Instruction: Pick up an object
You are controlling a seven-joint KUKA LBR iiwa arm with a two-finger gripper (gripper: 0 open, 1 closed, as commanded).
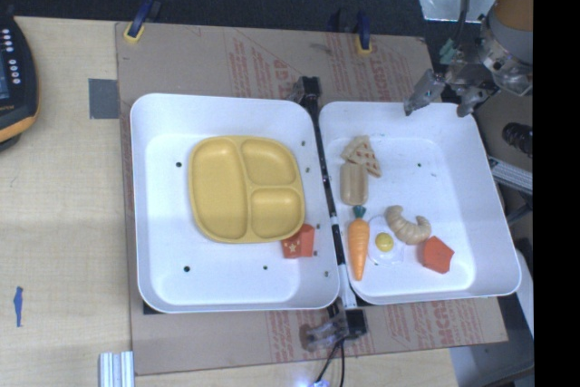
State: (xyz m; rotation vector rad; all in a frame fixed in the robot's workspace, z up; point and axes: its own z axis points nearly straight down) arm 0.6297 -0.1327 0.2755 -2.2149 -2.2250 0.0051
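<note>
gripper (440, 96) hangs spread and empty over the right bin's (476, 160) far rim, clear of the toys. carrot (359, 246), croissant (408, 225) and red block (437, 255) lie loose near its front, so any could be grabbed.

Gripper (444, 101) hovers, seemingly open, over right bin (489, 195).

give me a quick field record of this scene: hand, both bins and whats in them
hand: open, fingers spread, over the right bin's far edge, nothing between them
left bin: yellow divided plate, small red block touching its near right corner
right bin: pizza slice toy, bread roll, carrot, fried egg, croissant, red-orange block
task state: no object picked up yet
</note>
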